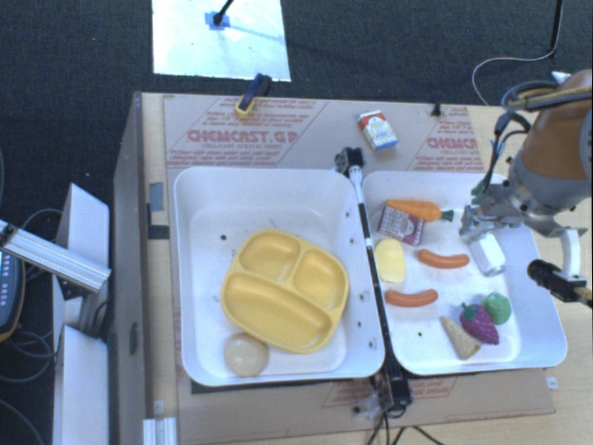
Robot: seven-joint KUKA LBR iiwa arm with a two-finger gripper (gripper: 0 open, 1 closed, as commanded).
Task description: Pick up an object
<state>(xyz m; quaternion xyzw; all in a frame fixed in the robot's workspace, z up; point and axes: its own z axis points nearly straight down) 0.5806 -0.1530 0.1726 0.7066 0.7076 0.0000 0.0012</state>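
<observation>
We are at the approach step: our end effector [484, 239] hangs over the right bin [547, 336], just beside the upper sausage [443, 260], and we cannot tell whether it is released or clenched. Nothing is seen in its grip. Next, we judge, it must centre over one item, perhaps that sausage, and descend squarely.

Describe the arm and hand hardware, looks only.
The arm is a rounded grey body with an orange band above the wrist. Thin cables loop beside it near the top. The hand is a pale silver-grey block, blurred at this size. A black fitting juts out below the wrist.
</observation>
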